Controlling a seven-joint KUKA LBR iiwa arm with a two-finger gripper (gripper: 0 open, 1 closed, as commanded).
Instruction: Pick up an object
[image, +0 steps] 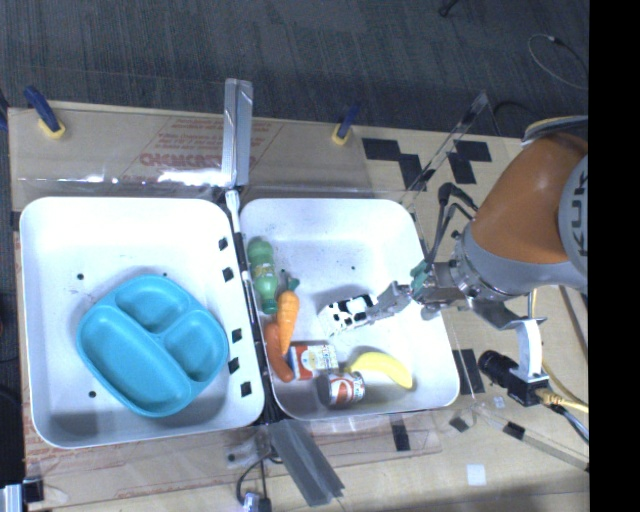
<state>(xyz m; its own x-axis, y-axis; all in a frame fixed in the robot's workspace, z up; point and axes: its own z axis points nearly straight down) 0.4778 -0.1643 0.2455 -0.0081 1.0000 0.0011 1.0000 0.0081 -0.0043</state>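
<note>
- The KUKA arm (530, 215) reaches in from the right, its orange band above the wrist sitting over the right edge of the right bin (330, 225).
- The left bin (60, 230) holds a blue divided plate (150, 343), lying well apart from anything the arm is near.
- The right bin carries the graspable clutter, packed along its left wall and front: a green bottle-like toy (264, 272), a carrot (281, 333), a small printed carton (311, 357), a can (343, 389) and a banana (382, 367).
- The gripper (385, 302) extends leftward into the right bin at a slant, its tip right at a small black-and-white toy, seemingly a cow (347, 315).
- Whether the gripper is open, closed or gripping the toy cannot be told from this view; its tip merges with the toy.
- The deciding relation: the black-and-white toy lies just left of and slightly below the gripper tip, touching or nearly so, with its long axis roughly in line with the gripper's reach.
- In judgement, this toy is the likeliest pick, since the banana and can sit nearer the bin's front, off the gripper's line.
</note>
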